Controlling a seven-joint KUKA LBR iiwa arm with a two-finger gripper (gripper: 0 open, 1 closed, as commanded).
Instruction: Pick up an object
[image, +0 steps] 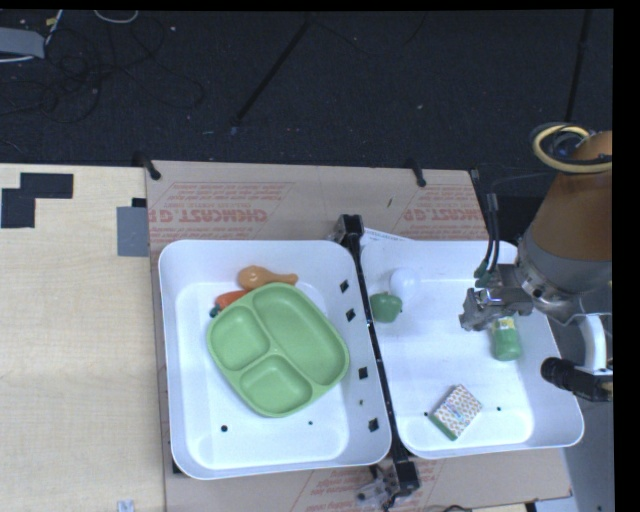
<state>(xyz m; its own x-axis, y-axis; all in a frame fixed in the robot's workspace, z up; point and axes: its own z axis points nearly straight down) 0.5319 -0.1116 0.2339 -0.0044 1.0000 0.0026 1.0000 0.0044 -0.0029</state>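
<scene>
Small green bottle-shaped object with a pale label (507, 340): lying in the right white plastic bin (420, 400), toward its right side, directly under the gripper (487, 310). Judged the likeliest target for the pick. The metal fingers sit just at its upper-left end; whether they are spread or closed, you cannot tell from this angle, and nothing is seen clamped between them.

For a clean pick, you would want the fingers centred over the body of the bottle, straddling its narrow width rather than its length, and lowered fully before closing. It looks smooth and rounded, so an off-centre pinch may squirt it aside.

Other items in that bin: a round green ball-like object (385, 306) near the divider, well apart; a small speckled rectangular packet (457, 411) near the front edge.

Left white bin (200, 430): a light green three-compartment plastic plate (277, 348), with an orange utensil-shaped toy (262, 279) tucked behind it.

Writing: the brown cardboard sheet (240, 205) on the worktop under the bins carries red print, upside down from here; not legible enough to transcribe. The bottle label is too small to read.
</scene>
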